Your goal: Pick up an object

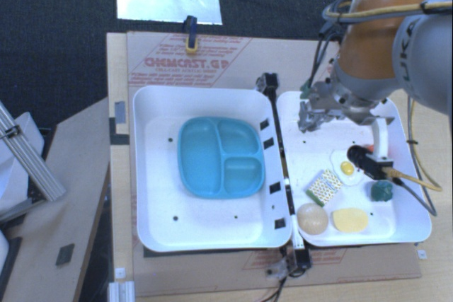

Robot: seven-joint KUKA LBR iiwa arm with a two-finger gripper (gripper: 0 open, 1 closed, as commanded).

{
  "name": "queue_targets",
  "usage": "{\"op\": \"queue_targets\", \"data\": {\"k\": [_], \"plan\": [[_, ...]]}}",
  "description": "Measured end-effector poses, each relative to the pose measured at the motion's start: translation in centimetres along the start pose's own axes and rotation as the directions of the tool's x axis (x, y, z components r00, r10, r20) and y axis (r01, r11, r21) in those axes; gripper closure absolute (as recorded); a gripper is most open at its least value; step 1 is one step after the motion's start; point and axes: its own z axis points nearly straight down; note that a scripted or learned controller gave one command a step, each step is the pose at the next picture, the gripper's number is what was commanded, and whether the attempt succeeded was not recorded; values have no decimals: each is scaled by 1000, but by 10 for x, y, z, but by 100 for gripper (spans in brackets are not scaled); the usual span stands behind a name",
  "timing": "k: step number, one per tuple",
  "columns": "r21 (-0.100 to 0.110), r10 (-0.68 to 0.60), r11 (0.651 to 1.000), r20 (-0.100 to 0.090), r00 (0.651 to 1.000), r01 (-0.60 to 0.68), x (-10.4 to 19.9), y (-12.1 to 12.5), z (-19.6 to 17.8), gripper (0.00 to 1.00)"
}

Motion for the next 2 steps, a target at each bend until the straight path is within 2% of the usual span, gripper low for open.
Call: {"op": "queue_targets", "data": {"k": [1, 2], "plan": [[1, 1, 1000, 1, 1000, -1, 52, -4, 14, 100], [0, 0, 1000, 0, 1000, 0, 102, -6, 7, 100]]}}
